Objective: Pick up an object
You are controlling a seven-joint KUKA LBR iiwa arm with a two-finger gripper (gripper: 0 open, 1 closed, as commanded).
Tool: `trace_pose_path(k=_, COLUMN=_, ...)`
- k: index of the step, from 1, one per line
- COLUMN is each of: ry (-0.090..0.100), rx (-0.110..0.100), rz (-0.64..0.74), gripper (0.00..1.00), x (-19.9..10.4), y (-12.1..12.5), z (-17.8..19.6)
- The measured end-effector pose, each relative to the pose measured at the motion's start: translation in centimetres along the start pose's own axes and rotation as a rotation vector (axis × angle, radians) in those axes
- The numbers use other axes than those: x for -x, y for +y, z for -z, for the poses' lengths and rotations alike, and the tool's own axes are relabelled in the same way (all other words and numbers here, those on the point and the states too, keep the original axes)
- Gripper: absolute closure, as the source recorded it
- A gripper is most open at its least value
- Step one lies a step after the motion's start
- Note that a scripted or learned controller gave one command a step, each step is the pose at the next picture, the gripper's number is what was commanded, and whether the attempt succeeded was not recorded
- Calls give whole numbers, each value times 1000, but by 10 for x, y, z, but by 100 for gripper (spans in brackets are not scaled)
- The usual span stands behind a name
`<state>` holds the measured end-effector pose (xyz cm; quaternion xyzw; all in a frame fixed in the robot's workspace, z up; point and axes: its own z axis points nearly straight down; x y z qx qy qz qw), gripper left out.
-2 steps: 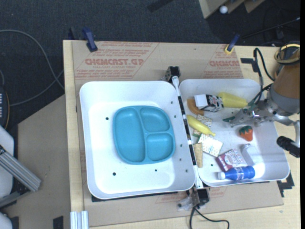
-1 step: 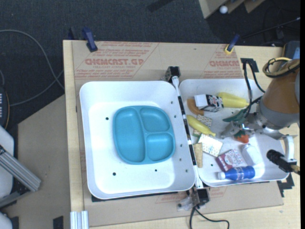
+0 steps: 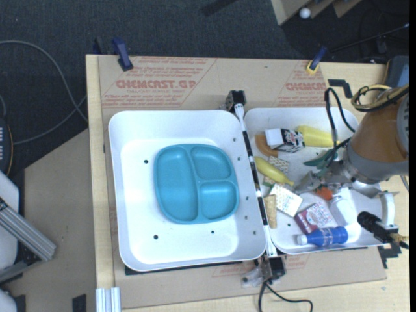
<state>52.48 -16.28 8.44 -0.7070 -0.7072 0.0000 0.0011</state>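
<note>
Arm (image 3: pixel 380 142) over right bin (image 3: pixel 286 242) — clutter beneath, blue tube (image 3: pixel 328 238) nearby

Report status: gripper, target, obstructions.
Gripper down in right bin, fingers unclear. Nothing seen held. Banana, blue bottle, packets crowd it. Blue tray alone in left bin.

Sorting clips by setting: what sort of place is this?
Probably a robotics lab: a workbench with two white bins, a grey arm reaching in, and cables on dark carpet.
</note>
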Motion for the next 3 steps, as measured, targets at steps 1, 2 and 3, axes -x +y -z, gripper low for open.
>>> trace_pose_path(k=1, ry=0, rx=2, rz=-1, gripper=100, x=0, y=0, z=10)
trace_pose_path(k=2, ry=-1, rx=4, rz=2, gripper=100, x=-47, y=57, z=61)
trace_pose_path(k=3, ry=0, rx=1, rz=2, gripper=100, x=-88, y=34, z=100)
